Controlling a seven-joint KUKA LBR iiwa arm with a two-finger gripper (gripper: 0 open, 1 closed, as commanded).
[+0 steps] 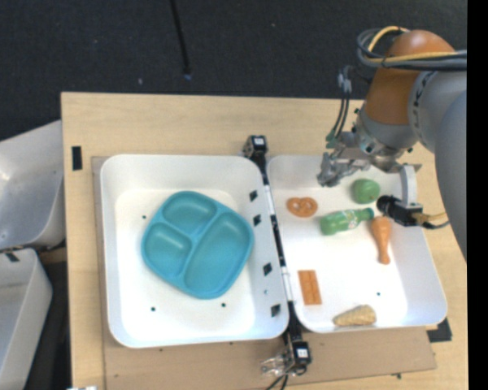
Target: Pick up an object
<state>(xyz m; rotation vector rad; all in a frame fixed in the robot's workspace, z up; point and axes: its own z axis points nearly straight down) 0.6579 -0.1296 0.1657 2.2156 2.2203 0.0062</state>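
1. Stage of the task: nothing is seen lifted. The gripper (335,171) is placed over the upper part of the right bin (407,303), at the upper right of the frame, and no object is seen between its fingers. Whether the fingers are open or shut cannot be told from this view. The grasp and the lift are judged to remain.
2. Candidate objects: all are seen lying on the floor of the right bin. A green ball (364,190) lies just right of the gripper and is judged the nearest target. A green bottle (346,220) lies below it, and an orange pretzel (302,207) is seen to the left of the bottle.
3. Further objects: a carrot (381,237) lies right of the bottle, an orange block (309,287) lies at lower centre, and a bread piece (355,317) lies near the bottom rim.
4. Surroundings: the left bin (118,315) is occupied by a blue tray (198,244).
5. Obstructions: the ball, bottle and carrot are closely grouped, so a neighbour may be nudged during descent. The bin's upper wall is also near.
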